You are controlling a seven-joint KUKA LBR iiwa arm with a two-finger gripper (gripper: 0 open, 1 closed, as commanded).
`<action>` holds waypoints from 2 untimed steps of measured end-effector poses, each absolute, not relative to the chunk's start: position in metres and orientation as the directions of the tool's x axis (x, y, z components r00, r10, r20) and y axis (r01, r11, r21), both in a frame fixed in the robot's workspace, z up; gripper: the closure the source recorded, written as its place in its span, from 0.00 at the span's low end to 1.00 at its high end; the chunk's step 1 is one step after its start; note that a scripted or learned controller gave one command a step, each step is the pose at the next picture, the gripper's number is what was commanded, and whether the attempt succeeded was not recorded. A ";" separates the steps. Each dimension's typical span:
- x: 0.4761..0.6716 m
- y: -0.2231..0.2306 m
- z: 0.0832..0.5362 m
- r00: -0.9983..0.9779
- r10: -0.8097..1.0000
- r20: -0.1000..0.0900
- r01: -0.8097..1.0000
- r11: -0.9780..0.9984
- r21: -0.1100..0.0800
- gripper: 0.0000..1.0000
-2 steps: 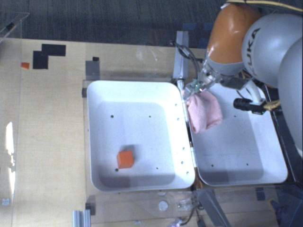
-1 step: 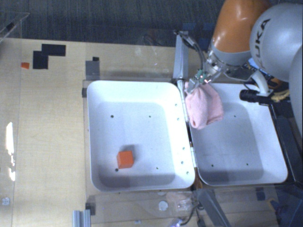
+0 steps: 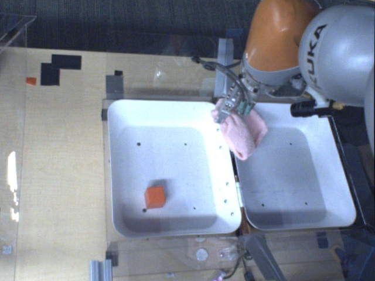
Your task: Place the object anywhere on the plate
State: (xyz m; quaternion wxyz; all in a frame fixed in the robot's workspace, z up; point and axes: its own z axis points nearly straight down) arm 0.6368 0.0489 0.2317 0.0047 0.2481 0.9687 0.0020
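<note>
Gripper (image 3: 229, 109): closed, it seems, on a pink cloth (image 3: 241, 132) that hangs over the rim between your two bins. Orange block (image 3: 155, 196): lying in the left bin (image 3: 126, 157). Plate: you'll find none identifiable.

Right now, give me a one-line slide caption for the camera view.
Gripper holds a pink cloth above the seam between the two bins; orange block lies in the left bin.
</note>
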 end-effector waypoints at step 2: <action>0.588 0.141 0.236 -1.000 0.000 -0.010 0.000 1.000 0.004 1.00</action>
